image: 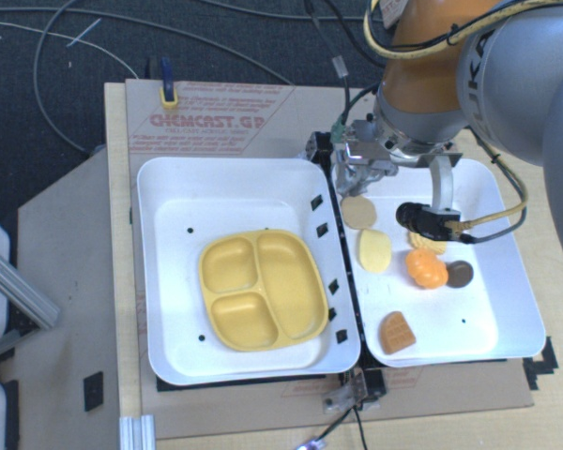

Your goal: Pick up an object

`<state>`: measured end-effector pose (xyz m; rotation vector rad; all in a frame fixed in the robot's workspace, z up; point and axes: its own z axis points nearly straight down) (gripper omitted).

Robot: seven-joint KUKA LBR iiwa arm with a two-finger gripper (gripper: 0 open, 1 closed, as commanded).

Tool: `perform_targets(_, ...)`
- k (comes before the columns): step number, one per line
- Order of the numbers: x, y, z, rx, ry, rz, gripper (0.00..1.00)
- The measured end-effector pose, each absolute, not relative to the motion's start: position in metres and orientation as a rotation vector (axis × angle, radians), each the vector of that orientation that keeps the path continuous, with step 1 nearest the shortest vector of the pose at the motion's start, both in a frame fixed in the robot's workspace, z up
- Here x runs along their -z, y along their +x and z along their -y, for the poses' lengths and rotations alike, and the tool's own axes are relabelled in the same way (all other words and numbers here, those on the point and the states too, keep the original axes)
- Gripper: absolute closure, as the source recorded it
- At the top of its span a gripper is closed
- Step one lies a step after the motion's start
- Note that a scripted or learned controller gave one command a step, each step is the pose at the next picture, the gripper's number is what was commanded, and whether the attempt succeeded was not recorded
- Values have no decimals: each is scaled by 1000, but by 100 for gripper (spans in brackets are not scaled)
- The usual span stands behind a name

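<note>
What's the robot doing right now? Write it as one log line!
pincer: over right bin, beside tan cookie | grasp: cannot tell | left bin: yellow tray

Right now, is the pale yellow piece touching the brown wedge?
Apart. The camera view shows bare floor of the right bin between the pale yellow piece and the brown wedge.

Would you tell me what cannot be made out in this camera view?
Camera view:
Yellow piece, right bin: mostly covered by the arm's hardware.
Right bin's far wall: hidden behind the arm.
Tan disc: far edge under the gripper; contact unclear.
Brown disc beside the orange ball: too small to identify.
</note>
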<state>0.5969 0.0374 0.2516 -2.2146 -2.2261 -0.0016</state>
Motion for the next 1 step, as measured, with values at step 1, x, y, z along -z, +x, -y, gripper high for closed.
perform_targets(1, -253, 601, -87, 3, -2215, 2227, 100)
